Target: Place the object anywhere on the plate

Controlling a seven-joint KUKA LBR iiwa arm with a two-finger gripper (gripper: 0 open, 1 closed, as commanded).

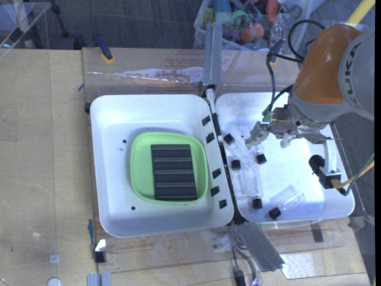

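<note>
A light green plate lies in the left white bin. A black ribbed rectangular object rests flat on the middle of the plate. My gripper hangs over the upper middle of the right bin, well to the right of the plate. It is open, its two fingers are spread apart, and nothing sits between them.
Several small clear pieces with black caps lie scattered across the right bin's left half and front. A black fitting sits at its right wall. A divider with black clips separates the bins. A box of colourful toys stands behind.
</note>
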